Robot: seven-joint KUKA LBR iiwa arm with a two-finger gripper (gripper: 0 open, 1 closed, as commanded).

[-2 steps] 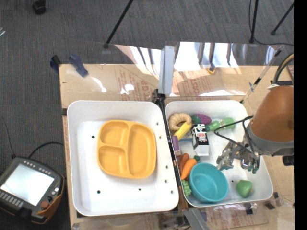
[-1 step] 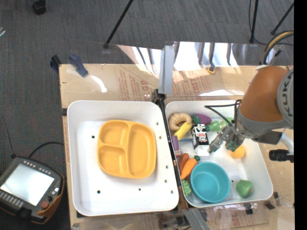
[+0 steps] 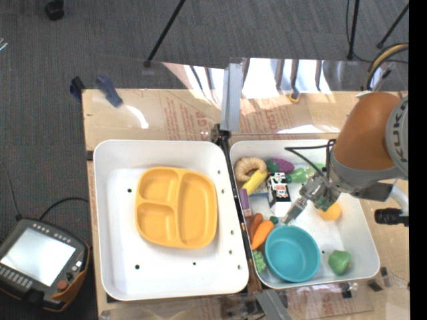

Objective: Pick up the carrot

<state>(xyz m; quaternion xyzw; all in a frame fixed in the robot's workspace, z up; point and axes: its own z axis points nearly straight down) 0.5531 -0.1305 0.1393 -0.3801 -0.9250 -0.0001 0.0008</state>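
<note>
Grey metal is what my gripper (image 3: 294, 212) shows from above, hanging low in the right bin (image 3: 369, 245) with its slim tips pointing down and left. Whether those tips stand apart or together I cannot tell (they blur into one pale sliver), and nothing can be seen between them. They sit just above the rim of the teal bowl (image 3: 292, 253) and just below the small black-and-white carton (image 3: 278, 187). Behind my wrist, partly hidden by it, lies a yellow-orange round piece (image 3: 331, 211).

Further left, the carrot (image 3: 261, 233) lies tilted against the bin's left wall, touching the bowl's upper-left edge, near my gripper but apart from it. A red piece (image 3: 254, 223) presses against its upper side, and something green and knobbly (image 3: 257, 261) sits below it. Up the bin are a yellow banana-like piece (image 3: 253, 182), a tan ring (image 3: 249, 167), a purple item (image 3: 280, 165) and a green one (image 3: 300, 175). A green pepper (image 3: 339, 261) rests in the lower right corner.

Across the divide, the left bin (image 3: 113, 245) holds a yellow compartment plate (image 3: 177, 207). Both bins rest on the desk (image 3: 167, 112).
</note>
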